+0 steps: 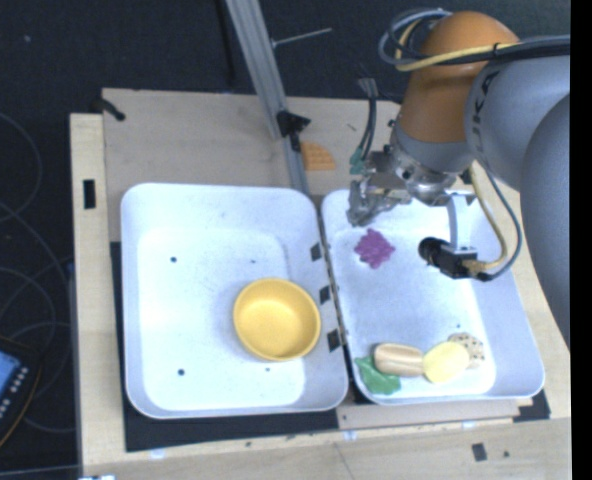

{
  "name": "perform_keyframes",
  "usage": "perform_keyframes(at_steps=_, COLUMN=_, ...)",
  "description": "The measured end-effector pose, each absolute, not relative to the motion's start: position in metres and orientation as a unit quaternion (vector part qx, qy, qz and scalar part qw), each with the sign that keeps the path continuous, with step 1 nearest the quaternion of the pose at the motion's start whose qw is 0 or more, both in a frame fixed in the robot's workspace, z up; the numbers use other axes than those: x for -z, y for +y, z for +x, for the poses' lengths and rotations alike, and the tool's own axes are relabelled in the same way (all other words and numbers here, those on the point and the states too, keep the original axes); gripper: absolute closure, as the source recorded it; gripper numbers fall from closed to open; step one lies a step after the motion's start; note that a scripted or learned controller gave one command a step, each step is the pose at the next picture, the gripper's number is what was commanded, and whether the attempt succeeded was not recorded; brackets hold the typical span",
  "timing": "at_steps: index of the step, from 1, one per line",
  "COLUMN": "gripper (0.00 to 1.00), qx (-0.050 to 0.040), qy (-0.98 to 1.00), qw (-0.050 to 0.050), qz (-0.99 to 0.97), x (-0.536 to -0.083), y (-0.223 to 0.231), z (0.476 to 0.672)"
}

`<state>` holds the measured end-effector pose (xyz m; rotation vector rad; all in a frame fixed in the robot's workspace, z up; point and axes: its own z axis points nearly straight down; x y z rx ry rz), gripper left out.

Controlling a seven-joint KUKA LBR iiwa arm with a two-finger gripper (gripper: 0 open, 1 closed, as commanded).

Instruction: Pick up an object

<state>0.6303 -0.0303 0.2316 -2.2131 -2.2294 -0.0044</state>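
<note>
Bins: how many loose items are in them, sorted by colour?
Yellow: 2, a bowl in the left bin and a lemon-like piece in the right bin
Purple: 1, a small lump
Tan: 1, a roll-shaped piece
Green: 1, a leafy scrap
Speckled cream: 1, a round piece
Total: 6

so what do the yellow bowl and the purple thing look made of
Yellow bowl: probably plastic, going by its uniform colour and smooth, softly shiny inside. Purple thing: likely moulded plastic or rubber, given its matte, lumpy, grape-cluster surface; too small to be sure.
</note>
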Motion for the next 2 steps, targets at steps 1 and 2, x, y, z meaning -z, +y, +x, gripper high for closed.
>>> perform_keyframes(at_steps=1, gripper=1.00, qx=0.0008, qy=-0.710, qw=0.001, qz=-0.705, x=-0.236, y=0.019, z=0.609)
perform_keyframes(at_steps=2, gripper=1.00, qx=0.0000, qy=-0.710, qw=0.001, qz=-0.705, x=-0.230, y=0.068, z=0.606)
